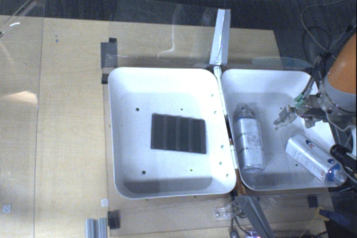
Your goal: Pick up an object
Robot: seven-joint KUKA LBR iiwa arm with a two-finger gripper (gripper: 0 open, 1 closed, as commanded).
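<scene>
A: Camera view, from above at a slant. Two white bins side by side on the surface [61,120]. Left bin [125,86]: one dark ribbed mat [178,133], flat, near the middle of the floor, well apart from all four walls.

B: Right bin?

A: Right bin [262,78]: a silver can [249,139] on its side, long axis running front to back, just beside the wall shared with the left bin. Also a white tube [307,158] with a blue cap, lying aslant in the near right corner. Can and tube apart, bare floor between them.

B: Arm?

A: In from the right, orange band at the frame edge. End effector [285,117] sits over the right bin, between the can and the tube, above the tube's upper end. Nothing seen between its fingers. Spread or pressed together: cannot tell, the tip is small and blurred.

B: What is cut off or hard to read?

A: Arm body mostly cut by the right edge. Tube's cap end partly behind dark cabling. Print on the can and on the tube not legible. A clear sheet [167,25] stands behind the bins, faint, its edges hard to trace; a grey strip [220,36] rises where the bins meet. Whether the end effector touches the bin floor: cannot tell.
</scene>
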